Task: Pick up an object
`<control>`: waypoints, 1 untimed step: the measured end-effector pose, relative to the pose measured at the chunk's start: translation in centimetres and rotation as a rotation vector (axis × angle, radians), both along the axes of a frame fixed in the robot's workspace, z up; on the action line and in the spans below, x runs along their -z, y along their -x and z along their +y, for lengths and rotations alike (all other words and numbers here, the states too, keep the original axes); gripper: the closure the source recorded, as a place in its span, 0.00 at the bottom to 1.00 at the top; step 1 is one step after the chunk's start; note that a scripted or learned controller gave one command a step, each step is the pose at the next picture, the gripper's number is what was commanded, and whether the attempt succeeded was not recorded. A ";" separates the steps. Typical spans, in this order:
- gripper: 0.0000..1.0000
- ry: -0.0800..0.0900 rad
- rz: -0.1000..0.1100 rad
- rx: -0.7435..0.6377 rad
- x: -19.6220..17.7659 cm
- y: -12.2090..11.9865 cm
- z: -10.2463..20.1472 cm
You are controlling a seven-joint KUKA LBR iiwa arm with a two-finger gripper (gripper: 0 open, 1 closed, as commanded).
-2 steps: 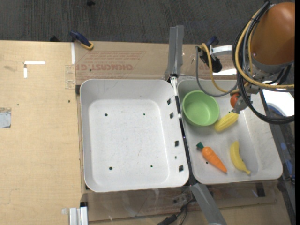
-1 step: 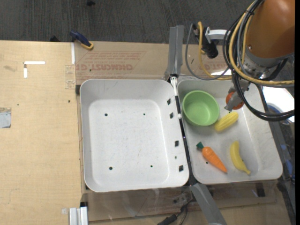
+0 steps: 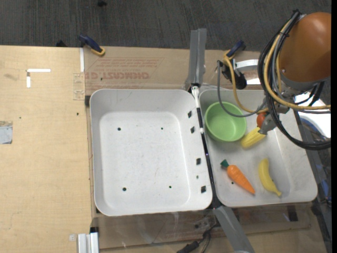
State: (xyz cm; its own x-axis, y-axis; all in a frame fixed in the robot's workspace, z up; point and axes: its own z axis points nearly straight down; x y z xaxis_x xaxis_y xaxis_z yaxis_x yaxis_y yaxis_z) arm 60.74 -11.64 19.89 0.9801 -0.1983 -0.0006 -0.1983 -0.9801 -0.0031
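The right bin (image 3: 295,167) holds a green bowl (image 3: 225,122), an orange carrot (image 3: 241,178) with a green top, a yellow banana (image 3: 268,178) and a yellow corn-like piece (image 3: 253,138). My gripper (image 3: 266,125) reaches down from the right, under the orange band (image 3: 310,46). Its tip sits at the upper right end of the yellow piece, just right of the bowl. A small orange-red thing (image 3: 260,118) shows beside the gripper; I cannot tell whether it is held. Cables hide much of the wrist.
The left bin (image 3: 97,141) lies beside the right one, with a grey divider post (image 3: 197,57) at the back between them. Black and yellow cables (image 3: 274,62) hang around the arm. Clamps (image 3: 92,45) sit on the cardboard behind the bins.
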 end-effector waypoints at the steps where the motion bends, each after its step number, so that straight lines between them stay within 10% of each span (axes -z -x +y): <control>1: 1.00 -0.002 0.002 0.157 -2.7 -3.9 4.4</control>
